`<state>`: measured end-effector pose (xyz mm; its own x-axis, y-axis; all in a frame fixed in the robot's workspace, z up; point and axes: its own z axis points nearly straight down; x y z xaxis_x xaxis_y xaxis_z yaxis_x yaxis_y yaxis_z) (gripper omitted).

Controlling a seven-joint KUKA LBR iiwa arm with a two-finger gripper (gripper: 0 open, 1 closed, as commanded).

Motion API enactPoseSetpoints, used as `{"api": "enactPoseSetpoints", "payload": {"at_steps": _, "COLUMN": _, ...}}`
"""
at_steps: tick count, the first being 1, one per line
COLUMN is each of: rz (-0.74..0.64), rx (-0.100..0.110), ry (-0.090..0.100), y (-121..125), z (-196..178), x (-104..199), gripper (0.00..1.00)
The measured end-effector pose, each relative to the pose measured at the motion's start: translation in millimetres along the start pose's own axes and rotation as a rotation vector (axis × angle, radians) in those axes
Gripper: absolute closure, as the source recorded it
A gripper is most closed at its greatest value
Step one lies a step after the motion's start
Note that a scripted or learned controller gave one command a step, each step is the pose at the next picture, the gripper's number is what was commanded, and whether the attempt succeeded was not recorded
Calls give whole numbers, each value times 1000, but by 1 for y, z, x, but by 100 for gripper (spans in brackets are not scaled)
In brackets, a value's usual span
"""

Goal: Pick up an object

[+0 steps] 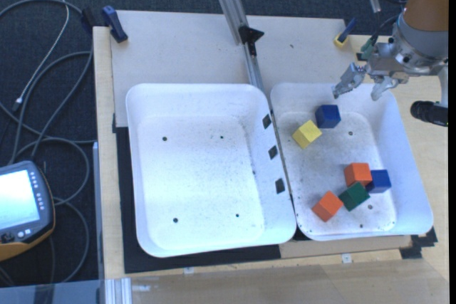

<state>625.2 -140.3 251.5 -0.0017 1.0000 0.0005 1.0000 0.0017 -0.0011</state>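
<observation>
The two-finger claw hangs above the far rim of the right-hand shallow white bin. Its fingers are spread apart, with nothing between them.

**Location of candidates.** The small dark-blue cube lies just below and slightly left of the claw, on the bin floor. The small yellow cube sits just beyond it, further left and nearer the camera, close to the blue one; whether they touch cannot be told. Well below the claw, a cluster lies packed together: an orange cube, a second blue cube, a green cube and another orange cube.

**Handling.** Treat these blocks as likely rigid and light, with flat faces; the material cannot be confirmed. Smooth faces may slip under an off-centre pinch.

**Grip point.** You should select the dark-blue cube nearest the claw. Close the fingers on two opposite flat faces, at mid-height, aligned square to the cube. Avoid corner contact. Avoid the cluster: neighbouring blocks obstruct finger entry.
</observation>
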Motion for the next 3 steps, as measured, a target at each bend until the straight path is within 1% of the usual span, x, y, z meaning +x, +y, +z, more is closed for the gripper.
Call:
{"api": "enactPoseSetpoints", "payload": {"at_steps": 1, "rz": 0, "rx": 9, "ry": 2, "y": 5, "z": 99, "x": 21, "gripper": 0}}
{"api": "enactPoseSetpoints", "payload": {"at_steps": 2, "rz": -1, "rx": 7, "ry": 3, "y": 0, "z": 156, "x": 50, "gripper": 0}}
{"api": "enactPoseSetpoints", "payload": {"at_steps": 3, "rz": 1, "rx": -2, "ry": 2, "y": 3, "z": 141, "x": 48, "gripper": 100}}
